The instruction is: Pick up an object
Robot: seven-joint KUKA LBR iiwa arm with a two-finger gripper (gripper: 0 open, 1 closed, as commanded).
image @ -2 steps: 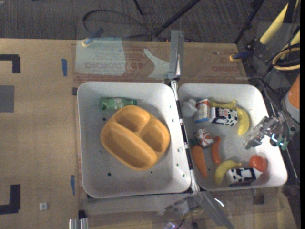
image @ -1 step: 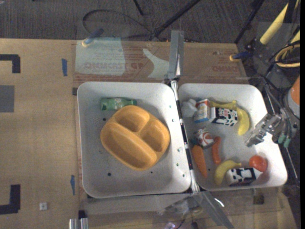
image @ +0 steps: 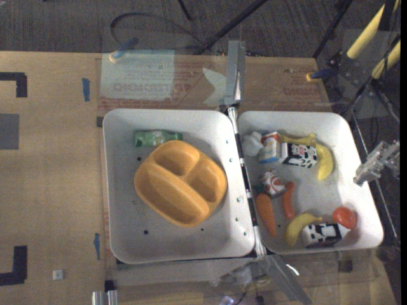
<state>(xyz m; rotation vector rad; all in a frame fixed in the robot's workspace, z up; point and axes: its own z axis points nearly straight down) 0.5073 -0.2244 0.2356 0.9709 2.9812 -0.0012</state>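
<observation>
An orange tray (image: 180,182), green bottle (image: 157,137) and yellow banana (image: 325,159) in white bins (image: 121,189).

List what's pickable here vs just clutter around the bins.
Pickable: orange tray, green bottle, two bananas, carrot, tomato, two cow-print cartons.
Clutter: blue tape, tripod legs, yellow clamps.

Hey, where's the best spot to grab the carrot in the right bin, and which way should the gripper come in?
Probably mid-body, from straight above. The carrot lies flat, running roughly top to bottom of the view, so the fingers should close across its narrow width. The thick upper end nearly touches a small carton and a banana lies near its tip, so the middle looks least crowded.
</observation>
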